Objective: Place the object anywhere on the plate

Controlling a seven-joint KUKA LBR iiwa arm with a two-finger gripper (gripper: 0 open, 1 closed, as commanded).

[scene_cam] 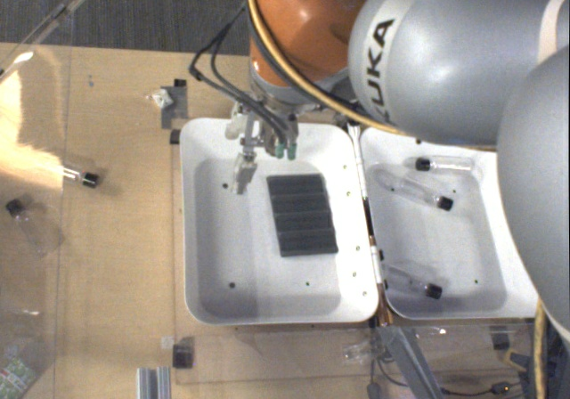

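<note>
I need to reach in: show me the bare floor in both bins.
Left bin: bare floor left of and below the dark plate. The gripper crowds the top. Right bin: three clear tubes spread around, bare in the middle.

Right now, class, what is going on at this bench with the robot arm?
A grey KUKA arm reaches in over the left bin, its end effector hanging near the bin's far wall. A dark ridged plate lies flat in that bin, apart from the end effector. Several clear tubes with black caps lie in the right bin.
</note>
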